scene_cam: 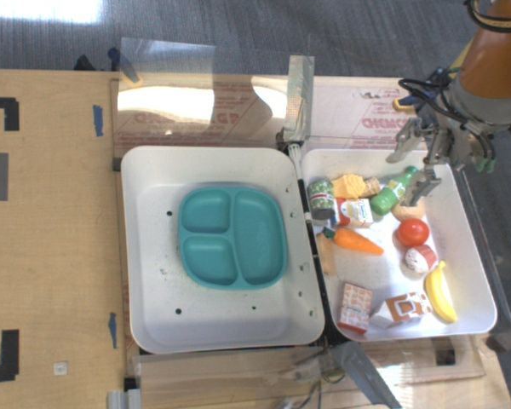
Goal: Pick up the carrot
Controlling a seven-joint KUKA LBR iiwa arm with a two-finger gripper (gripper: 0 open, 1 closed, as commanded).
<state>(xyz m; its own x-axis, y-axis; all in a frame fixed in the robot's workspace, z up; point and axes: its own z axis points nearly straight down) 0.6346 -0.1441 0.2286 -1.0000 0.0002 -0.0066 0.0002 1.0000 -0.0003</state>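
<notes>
The orange carrot [358, 242] lies on its side in the left middle of the right bin [477, 254], its tip pointing right. My gripper [416, 167] hangs over the bin's far edge, up and to the right of the carrot and well apart from it. Its fingers [404, 146] stand open with nothing between them. The lower finger is close to a green bottle [390, 194].
Around the carrot lie a green can [320, 196], a yellow item [351, 184], a red tomato [413, 231], a banana [443, 292], a small carton [406, 308] and a pink box [354, 307]. The left bin [145, 254] holds a teal divided plate [234, 235].
</notes>
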